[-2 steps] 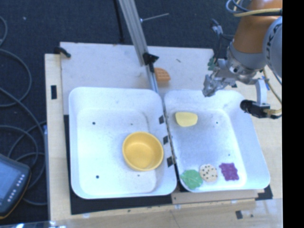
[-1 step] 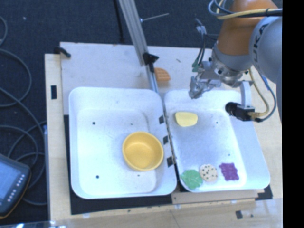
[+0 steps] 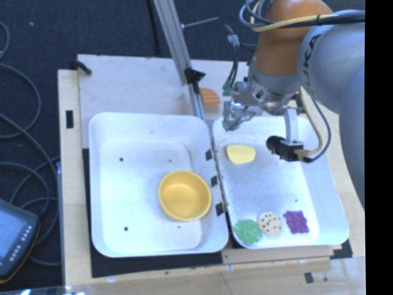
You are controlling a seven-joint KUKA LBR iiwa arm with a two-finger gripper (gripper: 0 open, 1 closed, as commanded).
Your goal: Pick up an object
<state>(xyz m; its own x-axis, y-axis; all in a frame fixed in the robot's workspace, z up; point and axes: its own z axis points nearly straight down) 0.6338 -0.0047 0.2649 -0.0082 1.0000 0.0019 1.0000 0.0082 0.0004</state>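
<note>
Two white bins (image 3: 104, 134) sit side by side; the robot hand (image 3: 233, 123) hovers above a yellow piece (image 3: 241, 154), grip unclear.

Two bins (image 3: 98, 134), one bowl (image 3: 184, 195), four small food pcs (image 3: 241, 154) (right bin).

Yellow bowl (image 3: 184, 195), purple toy (image 3: 296, 221), green piece (image 3: 247, 231) (beside a speckled cookie (image 3: 269, 224)).

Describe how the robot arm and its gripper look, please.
The arm is grey and rounded, with an orange band above the wrist. Grey and yellowish cables loop over the band. The gripper is small, metallic and grey. A black part hangs beside it on a cable.
</note>
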